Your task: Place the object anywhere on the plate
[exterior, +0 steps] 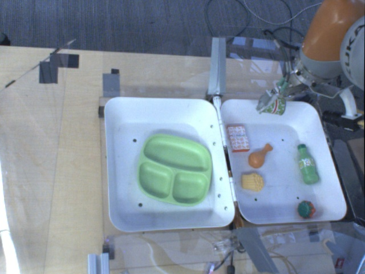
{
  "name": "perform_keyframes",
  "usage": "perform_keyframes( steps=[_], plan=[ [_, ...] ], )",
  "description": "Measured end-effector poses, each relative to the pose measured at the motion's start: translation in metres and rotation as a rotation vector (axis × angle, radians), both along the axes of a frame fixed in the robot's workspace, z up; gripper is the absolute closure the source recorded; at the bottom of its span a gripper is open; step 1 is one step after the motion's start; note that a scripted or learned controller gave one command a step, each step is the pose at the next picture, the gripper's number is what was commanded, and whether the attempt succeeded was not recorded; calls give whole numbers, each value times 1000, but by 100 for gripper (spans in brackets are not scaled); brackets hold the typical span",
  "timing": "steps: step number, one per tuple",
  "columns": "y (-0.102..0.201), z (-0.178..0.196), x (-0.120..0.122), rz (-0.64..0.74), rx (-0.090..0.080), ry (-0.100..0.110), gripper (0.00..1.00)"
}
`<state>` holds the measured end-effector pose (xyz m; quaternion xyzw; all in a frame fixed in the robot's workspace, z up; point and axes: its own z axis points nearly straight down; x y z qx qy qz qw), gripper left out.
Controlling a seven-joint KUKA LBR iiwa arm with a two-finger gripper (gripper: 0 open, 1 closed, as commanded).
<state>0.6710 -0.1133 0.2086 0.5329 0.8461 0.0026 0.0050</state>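
At the lower right of the frame, in the near corner of the right bin [328,210], a small red and green object [306,209] is seen. Just above it, along the right side, a green bottle [307,164] lies on the bin floor. Toward the bin's left part, a yellow corn-like piece [252,181] rests, with an orange drumstick-shaped toy [260,155] just above it and a small red-patterned packet [238,138] beside the dividing wall. In the left bin [117,170], a green three-compartment plate [174,168] is set near the centre, nothing lying on it. At the upper right, over the far edge of the right bin, the gripper [274,103] is held, and a crumpled green, white and red item [275,104] is seen at its tip, apparently pinched between nearly closed fingers, well apart from the plate.
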Motion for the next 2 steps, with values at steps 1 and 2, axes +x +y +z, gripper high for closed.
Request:
perform_keyframes(
  steps=[1, 2],
  plan=[
    [84, 0, -77, -68, 2, 5, 100],
    [158, -23, -99, 160, 1, 5, 100]
  ],
)
